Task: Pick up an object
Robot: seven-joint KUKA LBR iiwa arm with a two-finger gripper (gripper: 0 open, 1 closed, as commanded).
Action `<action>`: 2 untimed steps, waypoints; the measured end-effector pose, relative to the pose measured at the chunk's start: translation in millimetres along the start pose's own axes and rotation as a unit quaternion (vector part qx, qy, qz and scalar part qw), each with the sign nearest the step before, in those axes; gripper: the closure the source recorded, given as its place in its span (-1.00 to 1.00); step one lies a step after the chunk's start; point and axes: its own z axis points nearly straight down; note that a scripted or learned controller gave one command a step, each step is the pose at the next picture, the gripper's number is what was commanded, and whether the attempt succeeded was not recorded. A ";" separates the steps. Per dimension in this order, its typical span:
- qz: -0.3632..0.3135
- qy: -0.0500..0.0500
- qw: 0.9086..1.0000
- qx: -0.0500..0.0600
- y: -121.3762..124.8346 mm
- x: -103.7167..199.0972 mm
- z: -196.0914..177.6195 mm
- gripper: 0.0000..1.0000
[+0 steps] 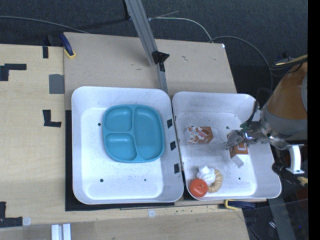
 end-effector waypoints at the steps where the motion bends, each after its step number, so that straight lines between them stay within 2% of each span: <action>1: 0.000 0.000 1.000 0.000 1.3 0.1 -52.4 1.00; 2: -0.003 0.002 1.000 0.002 16.7 57.2 -56.4 1.00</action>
